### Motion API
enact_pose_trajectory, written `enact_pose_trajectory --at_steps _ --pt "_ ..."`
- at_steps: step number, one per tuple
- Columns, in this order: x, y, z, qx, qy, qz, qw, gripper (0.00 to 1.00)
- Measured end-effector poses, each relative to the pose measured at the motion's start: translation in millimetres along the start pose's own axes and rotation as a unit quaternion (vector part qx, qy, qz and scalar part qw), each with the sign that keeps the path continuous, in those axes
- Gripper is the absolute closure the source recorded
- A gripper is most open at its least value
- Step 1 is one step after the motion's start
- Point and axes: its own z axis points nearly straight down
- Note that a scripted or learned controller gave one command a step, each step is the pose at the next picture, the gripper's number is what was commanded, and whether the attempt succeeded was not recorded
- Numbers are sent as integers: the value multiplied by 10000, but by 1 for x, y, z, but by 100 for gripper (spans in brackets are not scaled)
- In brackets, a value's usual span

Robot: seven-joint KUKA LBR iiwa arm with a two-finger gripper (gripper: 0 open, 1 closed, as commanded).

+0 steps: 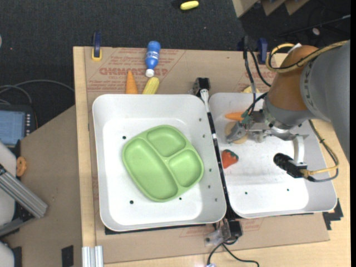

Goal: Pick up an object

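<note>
Dark carpet surrounds a wooden bench (83,149) on which two shallow white bins are set side by side. A green divided plate (162,163) is seen lying in the left bin (105,110). In the right bin (267,204) a red strawberry-like item (229,158) is found near the left wall, and an orange carrot-like piece (236,116) further back. Beyond the bins, a blue-and-white bottle (152,58), a carrot (130,84) and a yellow corn piece (151,85) are left on the bench.

The grey arm (328,82) is lowered into the right bin, and its gripper (240,133) is placed low over the back left part, just beside the orange piece and a pale item (239,138) that cannot be identified. Whether the fingers are apart or together cannot be told; nothing is seen held between them.

The task is judged to be at the reaching stage: a grasp has not been shown, and lifting is still to be done. The strawberry is untouched, apart from the gripper.
</note>
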Motion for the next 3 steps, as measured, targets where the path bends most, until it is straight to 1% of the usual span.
enact_pose_trajectory --at_steps 1,2,3 --pt "-60 67 -103 -55 -43 36 10000 0" --pt "-35 -28 6 87 12 47 10000 0" --pt "10 43 -12 -10 -4 3 10000 0"
